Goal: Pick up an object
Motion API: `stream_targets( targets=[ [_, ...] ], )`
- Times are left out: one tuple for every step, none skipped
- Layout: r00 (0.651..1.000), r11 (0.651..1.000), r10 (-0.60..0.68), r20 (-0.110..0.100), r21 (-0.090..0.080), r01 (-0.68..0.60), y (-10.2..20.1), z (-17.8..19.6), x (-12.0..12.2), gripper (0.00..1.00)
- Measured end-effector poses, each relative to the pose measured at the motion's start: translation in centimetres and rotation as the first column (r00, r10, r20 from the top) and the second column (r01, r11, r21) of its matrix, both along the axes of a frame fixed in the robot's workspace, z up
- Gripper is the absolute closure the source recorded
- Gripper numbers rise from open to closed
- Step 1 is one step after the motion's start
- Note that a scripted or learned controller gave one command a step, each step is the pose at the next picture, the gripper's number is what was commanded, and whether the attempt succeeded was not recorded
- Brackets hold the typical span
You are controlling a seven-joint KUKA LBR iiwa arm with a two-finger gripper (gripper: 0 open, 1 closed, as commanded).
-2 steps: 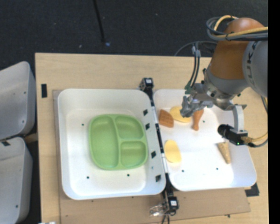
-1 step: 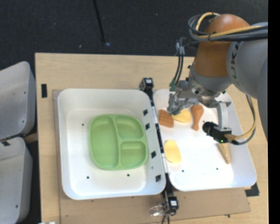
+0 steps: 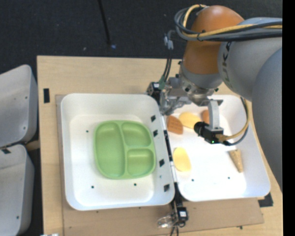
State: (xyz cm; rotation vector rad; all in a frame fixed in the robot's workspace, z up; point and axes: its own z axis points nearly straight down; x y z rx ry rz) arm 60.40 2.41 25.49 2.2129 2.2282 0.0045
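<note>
Arm nearest cam, over R bin top-left | L bin: green divided tray | gripper hidden under wrist, grip state can't tell | R bin objs: yellow piece by divider, yellow chip, brown wafer, cone.

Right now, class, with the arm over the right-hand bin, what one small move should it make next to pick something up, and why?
Probably lower the claw straight down. It hangs at the back left of the right bin, directly above the brown food piece and the pale yellow piece. These look like the closest things to it; the yellow piece nearer the front and the cone lie further off.
</note>
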Motion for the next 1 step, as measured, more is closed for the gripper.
stream_targets(
  targets=[
    [1.000, 1.000, 0.001, -0.001, 0.000, -0.001, 6.12, -0.50, 1.47, 1.00]
  ],
)
